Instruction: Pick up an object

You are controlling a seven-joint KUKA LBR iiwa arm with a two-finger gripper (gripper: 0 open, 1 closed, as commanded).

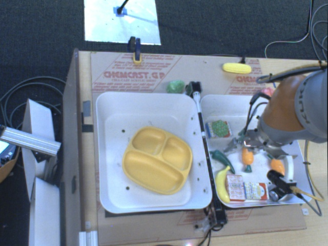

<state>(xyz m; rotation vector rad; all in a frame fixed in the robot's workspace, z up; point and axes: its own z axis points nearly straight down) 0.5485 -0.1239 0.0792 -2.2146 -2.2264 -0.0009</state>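
The right bin (225, 100) holds several small things. My gripper (244, 143) is low over the middle of this bin, just above a small orange carrot-like piece (247, 158). Nothing can be made out in its grasp. A second orange piece (277, 165) lies to the right of the first. A green and red packet (220, 128) sits toward the back left. Near the front left are a dark green piece (222, 158) and a banana (221, 181). A red and white packet (246, 189) lies along the front wall.
The left bin (110, 132) holds a yellow divided plate (156, 159). Behind the bins, a yellow object (237, 67) and a green object (176, 86) lie on the bench. A black and white divider (201, 119) runs between the bins.
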